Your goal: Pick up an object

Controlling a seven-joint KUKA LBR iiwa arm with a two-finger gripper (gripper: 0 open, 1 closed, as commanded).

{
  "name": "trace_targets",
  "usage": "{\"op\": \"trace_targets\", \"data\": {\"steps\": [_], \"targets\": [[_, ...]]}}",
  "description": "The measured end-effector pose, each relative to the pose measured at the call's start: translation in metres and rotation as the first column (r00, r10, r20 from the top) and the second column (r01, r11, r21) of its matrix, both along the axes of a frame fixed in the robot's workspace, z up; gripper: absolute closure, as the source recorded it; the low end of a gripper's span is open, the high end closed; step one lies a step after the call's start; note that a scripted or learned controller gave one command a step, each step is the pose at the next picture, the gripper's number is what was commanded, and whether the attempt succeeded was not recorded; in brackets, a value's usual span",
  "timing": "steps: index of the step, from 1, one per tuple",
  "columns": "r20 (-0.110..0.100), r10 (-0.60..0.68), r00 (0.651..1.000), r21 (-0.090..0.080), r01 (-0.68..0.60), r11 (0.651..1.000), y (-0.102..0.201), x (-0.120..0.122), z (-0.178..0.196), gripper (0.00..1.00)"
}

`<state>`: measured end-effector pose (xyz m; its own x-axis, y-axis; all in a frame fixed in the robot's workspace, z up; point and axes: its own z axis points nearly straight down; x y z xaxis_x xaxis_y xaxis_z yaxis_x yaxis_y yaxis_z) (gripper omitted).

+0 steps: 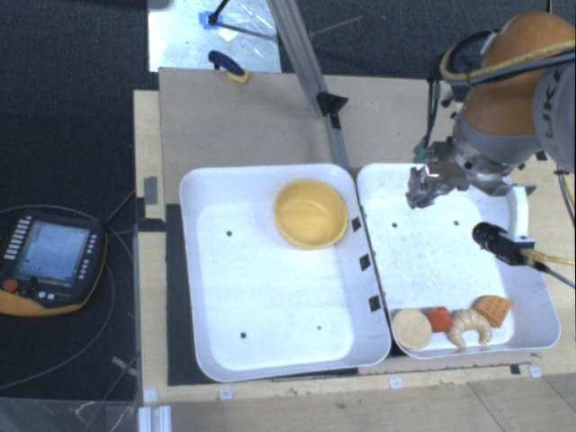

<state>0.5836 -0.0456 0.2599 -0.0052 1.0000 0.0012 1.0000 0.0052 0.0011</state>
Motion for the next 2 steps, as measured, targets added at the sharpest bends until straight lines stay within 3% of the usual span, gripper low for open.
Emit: {"op": "trace_targets", "data": {"steps": [2], "targets": [[0.0,-0.001,1.0,0.0,0.001,1.0,0.102,0.018,-0.01,1.0]]}}
